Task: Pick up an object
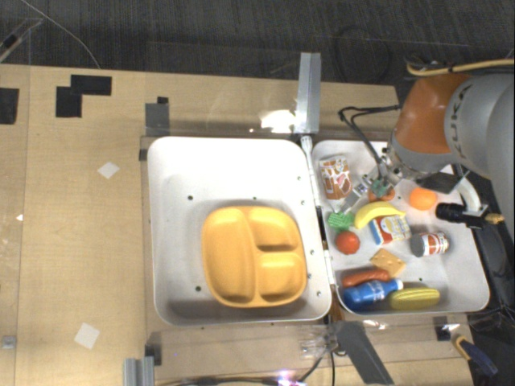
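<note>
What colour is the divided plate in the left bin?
Yellow; the divided plate shows clearly in the camera view.

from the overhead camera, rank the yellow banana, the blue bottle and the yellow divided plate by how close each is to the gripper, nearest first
1. The yellow banana, in the right bin, just below the gripper.
2. The blue bottle, lying at the right bin's near edge.
3. The yellow divided plate, off in the left bin.
</note>
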Available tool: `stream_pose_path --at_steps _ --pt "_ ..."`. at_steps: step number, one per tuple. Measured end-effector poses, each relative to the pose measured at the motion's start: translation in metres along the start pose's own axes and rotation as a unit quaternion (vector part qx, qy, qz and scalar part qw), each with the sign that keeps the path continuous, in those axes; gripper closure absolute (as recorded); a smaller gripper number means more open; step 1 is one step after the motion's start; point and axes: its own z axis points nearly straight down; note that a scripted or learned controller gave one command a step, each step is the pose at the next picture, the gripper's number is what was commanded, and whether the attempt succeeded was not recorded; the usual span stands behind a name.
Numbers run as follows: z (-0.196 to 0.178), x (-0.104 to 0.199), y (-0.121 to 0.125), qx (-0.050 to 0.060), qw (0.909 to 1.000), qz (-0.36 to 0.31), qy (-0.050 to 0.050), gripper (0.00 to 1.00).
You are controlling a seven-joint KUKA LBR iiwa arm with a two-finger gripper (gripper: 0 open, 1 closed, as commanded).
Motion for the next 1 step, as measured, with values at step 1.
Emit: stream_pose_path --at_steps 1 --pt "0.009 -0.0075 0.0014 -0.001 1.0 -0.006 0.004 0.0"
